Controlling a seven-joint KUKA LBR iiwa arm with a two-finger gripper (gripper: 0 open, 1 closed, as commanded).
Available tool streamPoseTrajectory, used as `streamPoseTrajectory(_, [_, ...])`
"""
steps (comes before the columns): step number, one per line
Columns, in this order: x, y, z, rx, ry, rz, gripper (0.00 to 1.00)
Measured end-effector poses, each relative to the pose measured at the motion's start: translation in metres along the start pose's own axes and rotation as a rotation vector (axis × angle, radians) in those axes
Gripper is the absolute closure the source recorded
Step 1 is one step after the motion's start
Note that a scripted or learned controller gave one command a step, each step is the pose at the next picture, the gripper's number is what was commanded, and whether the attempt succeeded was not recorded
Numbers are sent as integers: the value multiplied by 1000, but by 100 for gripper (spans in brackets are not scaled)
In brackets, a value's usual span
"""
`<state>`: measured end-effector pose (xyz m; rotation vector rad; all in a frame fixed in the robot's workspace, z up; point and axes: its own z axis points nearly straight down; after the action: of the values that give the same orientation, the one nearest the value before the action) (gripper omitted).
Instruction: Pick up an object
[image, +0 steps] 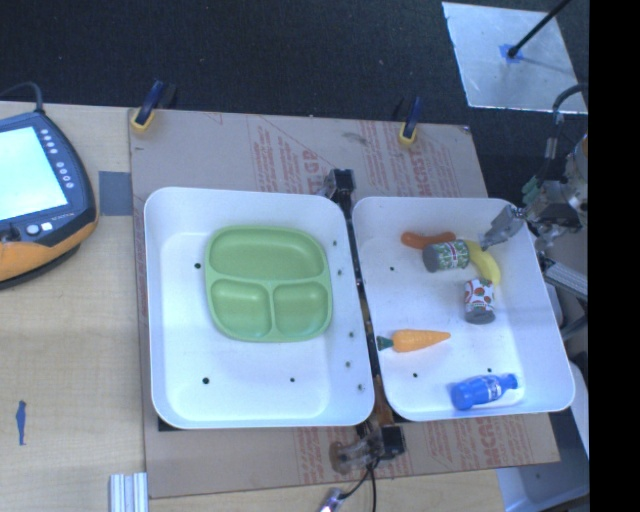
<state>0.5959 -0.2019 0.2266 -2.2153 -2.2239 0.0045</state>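
Light wooden table (70, 340) carries a brown cardboard sheet (300, 150) held by two blue-and-yellow clamps at its far edge, one at left (148, 105), one at right (408, 120). Two shallow white plastic bins sit side by side on the sheet, touching along the middle: left bin (180, 390), right bin (520, 330).

Left bin holds a pale green three-compartment plastic plate (268, 283), lying flat, toward the far half.

Grey-and-orange teach pendant with a lit screen (35, 200) rests on the table, well apart from the bins at far left.

Right bin contents, all loose:
- orange toy carrot with green top (415, 341), near the bin's left wall, lying roughly crosswise
- blue plastic bottle (484, 390), on its side near the front edge
- yellow toy banana (484, 262), touching the green-labelled can
- small grey can with green label (447, 256), on its side
- small can with red-and-white label (480, 301), just in front of the banana
- reddish-orange sausage-shaped toy (425, 239), just behind the green-labelled can

Hand (500, 228) comes in over the right bin's far right corner, just beside the banana; probably clear of it, but the view is too coarse to be sure. Cannot tell whether it is spread or pressed together. Nothing visible between its tips.
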Motion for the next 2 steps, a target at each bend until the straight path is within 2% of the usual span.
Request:
streamPoseTrajectory(1, [-10,7,136,2,0,-1,0])
streamPoseTrajectory(2, [14,-25,135,1,0,0,0])
